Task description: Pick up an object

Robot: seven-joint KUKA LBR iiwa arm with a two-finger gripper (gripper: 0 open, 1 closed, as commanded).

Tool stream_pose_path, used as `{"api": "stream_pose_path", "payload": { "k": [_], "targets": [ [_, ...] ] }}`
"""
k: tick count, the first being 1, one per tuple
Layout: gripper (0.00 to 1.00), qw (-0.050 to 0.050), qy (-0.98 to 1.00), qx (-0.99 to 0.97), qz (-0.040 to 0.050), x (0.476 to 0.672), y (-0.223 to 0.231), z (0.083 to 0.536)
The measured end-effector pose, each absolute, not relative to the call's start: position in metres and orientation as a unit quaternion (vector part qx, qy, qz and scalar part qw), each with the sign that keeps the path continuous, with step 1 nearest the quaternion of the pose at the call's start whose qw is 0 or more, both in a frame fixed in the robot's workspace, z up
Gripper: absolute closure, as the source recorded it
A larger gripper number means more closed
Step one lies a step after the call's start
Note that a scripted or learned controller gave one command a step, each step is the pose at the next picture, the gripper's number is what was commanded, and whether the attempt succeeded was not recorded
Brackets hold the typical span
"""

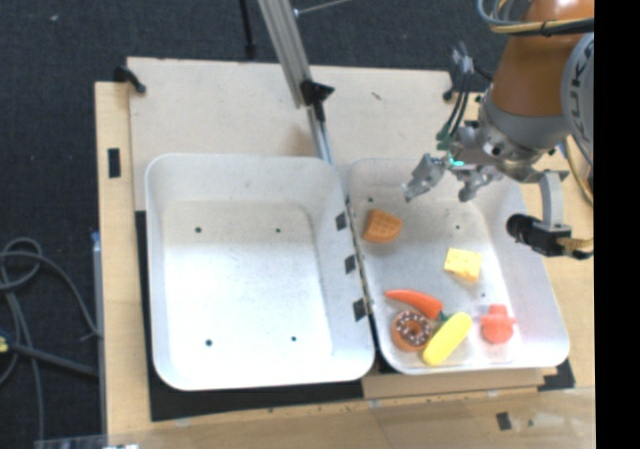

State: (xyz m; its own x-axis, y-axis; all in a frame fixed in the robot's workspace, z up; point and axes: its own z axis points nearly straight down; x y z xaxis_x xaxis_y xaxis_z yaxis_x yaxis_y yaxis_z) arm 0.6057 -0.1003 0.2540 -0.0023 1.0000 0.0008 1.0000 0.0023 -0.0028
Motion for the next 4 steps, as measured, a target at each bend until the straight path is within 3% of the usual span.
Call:
{"api": "stream_pose_path", "payload": {
  "k": [1,4],
  "targets": [
    [0.0,0.0,-0.708,-0.706,-0.001,0.607,-0.1,0.257],
    [0.0,-0.001,-0.706,-0.709,0.0004,0.614,-0.109,0.109]
  ]
}}
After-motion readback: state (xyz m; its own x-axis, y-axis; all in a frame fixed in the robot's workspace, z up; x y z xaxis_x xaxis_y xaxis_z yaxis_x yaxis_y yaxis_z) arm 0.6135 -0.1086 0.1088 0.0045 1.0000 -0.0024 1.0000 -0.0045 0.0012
